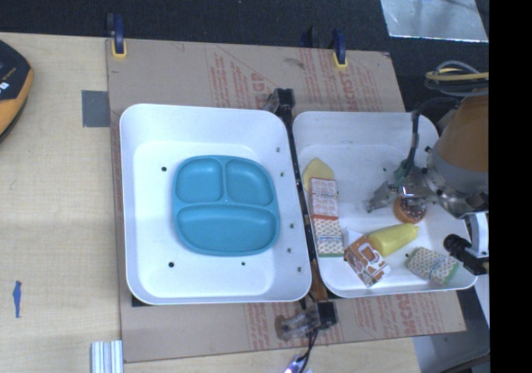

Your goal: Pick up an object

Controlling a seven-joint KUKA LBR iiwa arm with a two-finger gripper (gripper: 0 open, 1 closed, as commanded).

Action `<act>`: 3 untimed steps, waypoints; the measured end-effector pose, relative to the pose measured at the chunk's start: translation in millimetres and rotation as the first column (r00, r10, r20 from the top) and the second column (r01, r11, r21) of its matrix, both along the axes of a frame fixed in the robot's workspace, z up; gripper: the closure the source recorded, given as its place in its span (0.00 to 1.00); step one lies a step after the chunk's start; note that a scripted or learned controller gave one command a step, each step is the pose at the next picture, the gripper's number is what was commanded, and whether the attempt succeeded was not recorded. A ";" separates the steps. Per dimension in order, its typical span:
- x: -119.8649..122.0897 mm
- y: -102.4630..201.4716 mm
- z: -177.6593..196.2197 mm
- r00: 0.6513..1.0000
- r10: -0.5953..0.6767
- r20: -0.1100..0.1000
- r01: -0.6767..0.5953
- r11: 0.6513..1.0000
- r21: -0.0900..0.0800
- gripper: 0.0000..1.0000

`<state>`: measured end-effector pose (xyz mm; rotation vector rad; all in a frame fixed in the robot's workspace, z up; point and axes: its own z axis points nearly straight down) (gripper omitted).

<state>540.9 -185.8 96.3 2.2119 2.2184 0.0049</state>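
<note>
1. We see two shallow white plastic bins side by side on the tabletop (pixel 58 197), the left bin (pixel 141 263) touching the right bin (pixel 349 126).
2. A blue divided plastic plate (pixel 225 203) lies in the middle of the left bin.
3. In the right bin, a tall patterned carton (pixel 326 215) lies along the left wall.
4. To its right lies a yellow plastic banana (pixel 392 238), with a brown-and-white packet (pixel 366 259) in front.
5. A patterned sponge block (pixel 432 266) lies in the front right corner.

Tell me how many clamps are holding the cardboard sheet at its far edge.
2. One blue-handled clamp sits at the far left corner of the cardboard sheet, above the left bin. The other clamp sits on the far edge above the right bin.
</note>
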 end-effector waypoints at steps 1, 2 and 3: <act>87.3 -17.8 0.8 1.000 0.008 -0.002 -0.008 1.000 0.014 0.00; 0.9 -11.3 41.7 1.000 -0.001 -0.014 0.001 1.000 0.005 0.00; 78.3 -1.8 -6.6 1.000 0.005 -0.009 -0.005 1.000 0.004 0.00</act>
